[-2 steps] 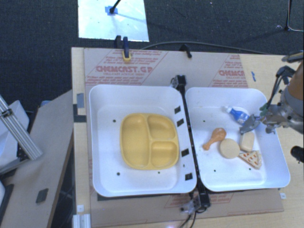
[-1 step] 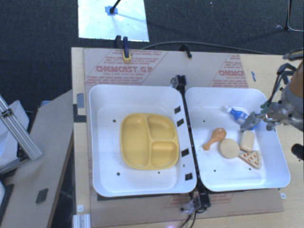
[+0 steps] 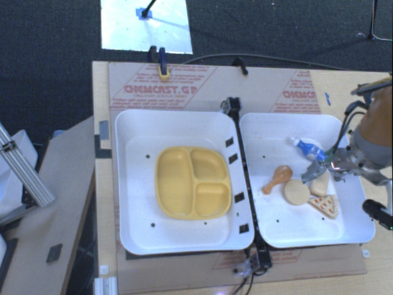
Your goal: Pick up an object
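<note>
The gripper point(image 3: 317, 171) sits low in the right bin point(image 3: 270, 226), just above a round cookie point(image 3: 295, 193) and near a toy drumstick point(image 3: 277, 178), a pizza slice point(image 3: 325, 205) and a blue tube point(image 3: 305, 145), while a yellow plate point(image 3: 193, 182) lies in the left bin point(image 3: 138, 226).

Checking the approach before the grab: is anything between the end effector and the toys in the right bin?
Nothing visible. The end effector sits low in the right bin, right at the round cream piece and pizza slice.
</note>
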Action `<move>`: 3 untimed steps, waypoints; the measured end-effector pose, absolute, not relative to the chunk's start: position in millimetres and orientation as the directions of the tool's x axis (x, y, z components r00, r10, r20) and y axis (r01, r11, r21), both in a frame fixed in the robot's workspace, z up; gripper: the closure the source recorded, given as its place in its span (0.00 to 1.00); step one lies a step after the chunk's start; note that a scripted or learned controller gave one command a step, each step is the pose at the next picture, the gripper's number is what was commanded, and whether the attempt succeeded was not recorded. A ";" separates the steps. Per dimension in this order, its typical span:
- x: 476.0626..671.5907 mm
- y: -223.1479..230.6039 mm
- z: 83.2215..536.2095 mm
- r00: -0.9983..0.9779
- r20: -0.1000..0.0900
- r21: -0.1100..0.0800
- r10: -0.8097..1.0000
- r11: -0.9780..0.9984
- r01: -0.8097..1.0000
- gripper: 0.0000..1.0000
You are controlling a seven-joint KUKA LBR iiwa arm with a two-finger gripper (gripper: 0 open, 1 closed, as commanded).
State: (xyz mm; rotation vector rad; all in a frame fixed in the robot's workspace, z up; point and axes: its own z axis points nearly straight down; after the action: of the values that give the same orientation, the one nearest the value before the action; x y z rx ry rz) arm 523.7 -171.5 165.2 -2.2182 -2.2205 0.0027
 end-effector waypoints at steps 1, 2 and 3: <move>529.5 -163.0 109.4 -0.002 0.001 -0.001 1.000 0.002 1.000 0.00; 534.3 -167.9 93.3 0.002 -0.008 0.014 1.000 -0.002 1.000 0.00; 538.3 -168.4 106.8 0.001 -0.012 0.029 1.000 -0.001 1.000 1.00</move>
State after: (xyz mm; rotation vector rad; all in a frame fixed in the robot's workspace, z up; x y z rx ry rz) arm 538.3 -168.4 106.8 -2.2434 -2.2408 -0.0186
